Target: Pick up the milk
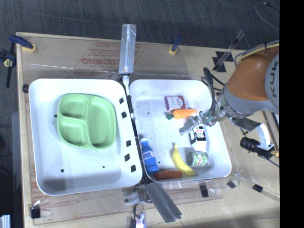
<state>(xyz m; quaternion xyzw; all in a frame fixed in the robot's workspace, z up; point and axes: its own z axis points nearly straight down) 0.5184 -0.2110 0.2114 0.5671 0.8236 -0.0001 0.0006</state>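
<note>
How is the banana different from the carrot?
The banana is yellow and curved; the carrot is orange and straight. The banana lies near the front of the right bin, next to a green can; the carrot lies farther back, by a dark red packet. The banana looks bigger than the carrot. Both lie flat in the same bin.

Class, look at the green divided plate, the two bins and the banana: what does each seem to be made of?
Green divided plate: likely moulded plastic, matte pale green, with smooth rounded compartments.
Left bin and right bin: probably thin formed plastic, white with a slight sheen and rounded corners.
Banana: evenly yellow and glossy, perhaps a plastic toy; real fruit cannot be ruled out.
</note>
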